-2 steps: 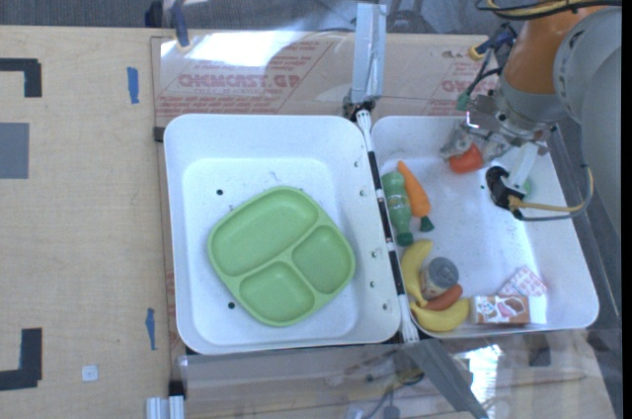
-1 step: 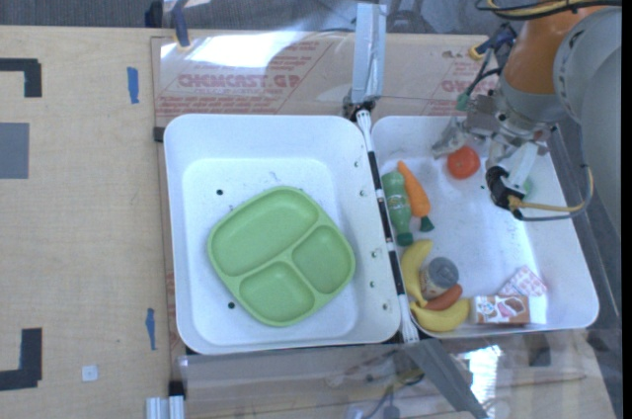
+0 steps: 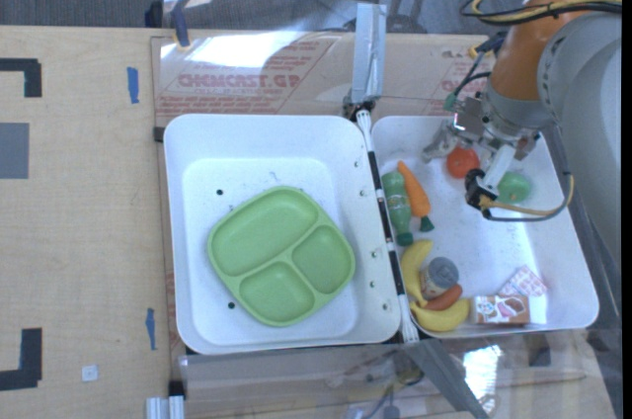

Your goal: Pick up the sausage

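Observation:
The sausage (image 3: 442, 296) is a short red-brown piece lying against the yellow banana (image 3: 427, 289) at the front left of the right bin (image 3: 553, 254). A grey round can (image 3: 441, 271) sits just behind it. My gripper (image 3: 476, 153) hangs low over the back of the same bin, right beside an orange-red ball (image 3: 460, 163) and a green item (image 3: 514, 186). It is well away from the sausage, towards the back. The wrist hides its tips.
A green bottle (image 3: 397, 203) and a carrot (image 3: 416, 194) lie along the right bin's left wall. A small printed carton (image 3: 508, 306) rests at the front. The left bin (image 3: 197, 160) holds a green divided plate (image 3: 281, 255). A black cable loops by the gripper.

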You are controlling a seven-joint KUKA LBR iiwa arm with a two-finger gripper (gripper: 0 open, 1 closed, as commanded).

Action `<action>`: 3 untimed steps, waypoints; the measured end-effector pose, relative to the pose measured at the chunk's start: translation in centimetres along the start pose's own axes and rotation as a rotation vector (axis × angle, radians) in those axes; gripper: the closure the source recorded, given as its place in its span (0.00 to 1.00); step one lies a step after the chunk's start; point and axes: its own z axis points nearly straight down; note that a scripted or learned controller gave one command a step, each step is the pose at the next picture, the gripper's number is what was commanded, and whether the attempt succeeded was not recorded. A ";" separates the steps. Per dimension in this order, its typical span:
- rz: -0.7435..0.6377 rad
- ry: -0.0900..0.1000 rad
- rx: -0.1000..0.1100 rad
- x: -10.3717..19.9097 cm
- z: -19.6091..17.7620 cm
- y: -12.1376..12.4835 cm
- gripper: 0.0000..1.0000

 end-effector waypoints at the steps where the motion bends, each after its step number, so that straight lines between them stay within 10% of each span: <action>1: -0.001 0.001 -0.004 0.1 -1.1 0.1 1.00; 2: -0.012 0.003 -0.003 4.2 -0.1 -1.5 1.00; 3: -0.231 0.002 -0.003 15.8 -9.8 -6.2 1.00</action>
